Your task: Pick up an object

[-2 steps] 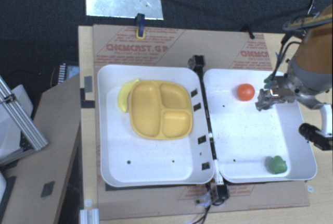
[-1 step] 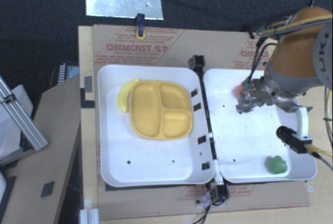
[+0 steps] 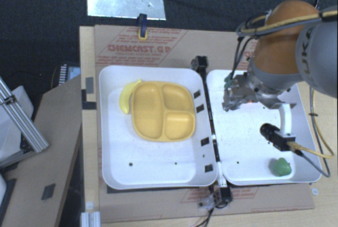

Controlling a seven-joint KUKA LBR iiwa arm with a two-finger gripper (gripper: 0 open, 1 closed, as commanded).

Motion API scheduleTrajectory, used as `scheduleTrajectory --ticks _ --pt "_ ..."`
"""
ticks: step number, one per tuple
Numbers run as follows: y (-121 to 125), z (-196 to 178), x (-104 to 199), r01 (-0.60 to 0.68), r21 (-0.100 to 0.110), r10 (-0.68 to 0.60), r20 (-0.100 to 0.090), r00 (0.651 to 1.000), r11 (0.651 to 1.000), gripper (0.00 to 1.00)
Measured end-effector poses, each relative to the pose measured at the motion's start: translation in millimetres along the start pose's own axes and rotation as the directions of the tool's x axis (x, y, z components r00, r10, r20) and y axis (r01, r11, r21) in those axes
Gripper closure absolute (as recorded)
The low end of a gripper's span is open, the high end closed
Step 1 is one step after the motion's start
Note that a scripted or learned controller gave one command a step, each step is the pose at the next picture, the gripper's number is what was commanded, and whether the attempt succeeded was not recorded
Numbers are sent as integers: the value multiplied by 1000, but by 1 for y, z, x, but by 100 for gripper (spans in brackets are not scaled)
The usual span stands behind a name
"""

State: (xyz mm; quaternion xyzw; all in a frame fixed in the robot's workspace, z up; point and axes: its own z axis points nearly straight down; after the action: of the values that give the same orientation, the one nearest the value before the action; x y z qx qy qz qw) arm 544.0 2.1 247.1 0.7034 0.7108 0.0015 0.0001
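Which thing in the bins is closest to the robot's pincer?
The small green object, alone in the right bin beneath the pincer. The yellow divided plate and banana lie in the left bin.

Two bins sit side by side on the table. In the left bin (image 3: 113, 168), a divided plate (image 3: 162, 111) lies toward the back, overlapping a banana (image 3: 125, 97) at its left edge. In the right bin (image 3: 248, 168), a small lump (image 3: 281, 167) lies near the front right corner.

You see a bench (image 3: 90, 178) topped with brown printed cardboard (image 3: 142, 46), and on it two shallow white bins, left (image 3: 153, 170) and right (image 3: 248, 168), touching side by side.
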Motion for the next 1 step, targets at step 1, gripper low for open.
scheduleTrajectory --ticks 1 --pt "6 0 45 -1 1 1 0 1000 1000 100"
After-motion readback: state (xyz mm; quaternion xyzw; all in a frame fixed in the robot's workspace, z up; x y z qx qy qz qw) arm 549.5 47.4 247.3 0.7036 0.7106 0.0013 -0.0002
